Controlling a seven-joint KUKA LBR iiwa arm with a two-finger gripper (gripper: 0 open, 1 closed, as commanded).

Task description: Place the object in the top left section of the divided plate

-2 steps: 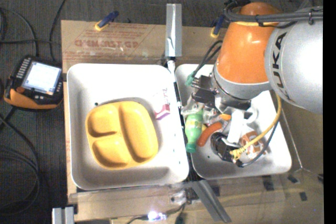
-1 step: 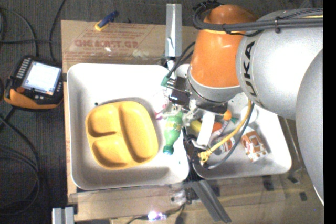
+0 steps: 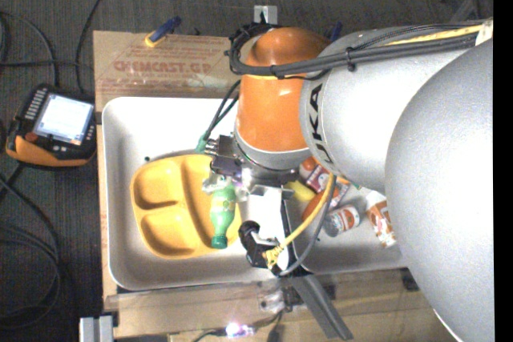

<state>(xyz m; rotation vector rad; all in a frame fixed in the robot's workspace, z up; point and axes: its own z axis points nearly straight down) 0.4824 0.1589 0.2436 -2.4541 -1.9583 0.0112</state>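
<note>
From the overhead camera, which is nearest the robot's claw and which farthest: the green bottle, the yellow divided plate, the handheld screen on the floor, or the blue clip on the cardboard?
1. Green bottle, right under the gripper, over the plate's right edge.
2. Yellow divided plate, just to its left in the left white bin.
3. Blue clip, up on the cardboard's top edge.
4. Handheld screen, far left on the floor.

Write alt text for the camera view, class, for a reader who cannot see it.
A grey arm with an orange band reaches from the right over a white bin, its claw above a yellow divided plate. A green bottle is at the plate's right edge, below the claw. Small bottles lie further right.
</note>
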